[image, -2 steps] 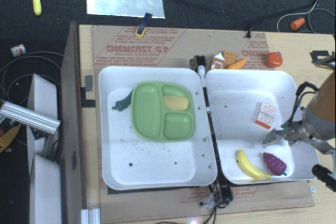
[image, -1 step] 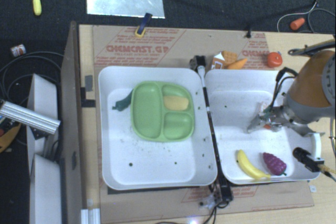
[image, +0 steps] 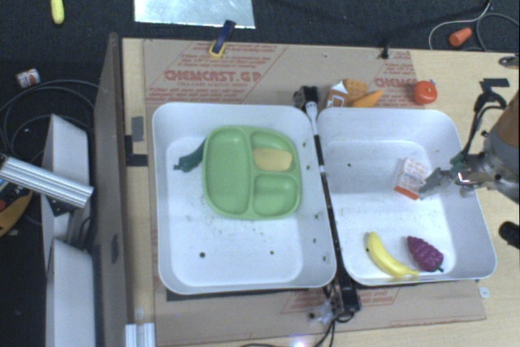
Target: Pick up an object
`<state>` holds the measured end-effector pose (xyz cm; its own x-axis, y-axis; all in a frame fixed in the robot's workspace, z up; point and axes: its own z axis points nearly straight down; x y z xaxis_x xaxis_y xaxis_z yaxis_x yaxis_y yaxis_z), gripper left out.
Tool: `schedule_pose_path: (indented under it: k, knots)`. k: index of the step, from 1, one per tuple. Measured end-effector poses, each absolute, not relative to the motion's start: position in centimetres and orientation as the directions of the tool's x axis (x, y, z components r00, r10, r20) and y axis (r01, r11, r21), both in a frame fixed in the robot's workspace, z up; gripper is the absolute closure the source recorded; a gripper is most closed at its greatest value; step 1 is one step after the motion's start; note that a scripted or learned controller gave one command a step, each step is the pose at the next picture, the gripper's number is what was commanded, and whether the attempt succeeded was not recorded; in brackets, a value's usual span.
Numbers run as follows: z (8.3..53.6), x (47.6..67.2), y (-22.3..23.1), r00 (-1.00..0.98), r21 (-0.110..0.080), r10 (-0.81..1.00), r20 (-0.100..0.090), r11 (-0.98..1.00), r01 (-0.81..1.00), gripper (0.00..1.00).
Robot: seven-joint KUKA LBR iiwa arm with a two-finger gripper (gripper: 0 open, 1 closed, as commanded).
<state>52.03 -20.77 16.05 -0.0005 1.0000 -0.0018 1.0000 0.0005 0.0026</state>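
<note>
A dark carpeted floor is surrounding a cardboard-covered bench that is carrying two shallow white bins side by side. The left bin is holding a green divided plate near its middle, with a yellow block lying in the plate's upper right compartment. A dark green scrap is lying just beside the plate's left edge. In the right bin, a small white and red packet is resting toward the right wall, near mid-height. A yellow banana and a purple bunch of grapes are lying near each other along the bin's bottom edge, the grapes closer to the bottom right corner. The grey arm is reaching in over the right bin's right wall, and its gripper is hanging just beside the packet; whether it is touching the packet is unclear. Whether the jaws are spread or pressed together cannot be told. On the bench's far edge, an orange carrot-like toy and a red tomato-like toy are sitting outside the bins.
</note>
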Motion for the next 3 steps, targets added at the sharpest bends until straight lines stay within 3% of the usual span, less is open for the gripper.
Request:
schedule_pose_path:
  k: [1,2,3]
  knots:
    - [13.4,48.6,-20.6,0.000,0.000,1.000,0.000,0.000,1.000,0.00]
    - [8.2,53.5,-20.6,-0.006,0.003,1.000,-0.001,0.006,1.000,0.00]
    - [8.5,64.0,-20.6,-0.008,-0.014,1.000,0.002,0.008,1.000,0.00]
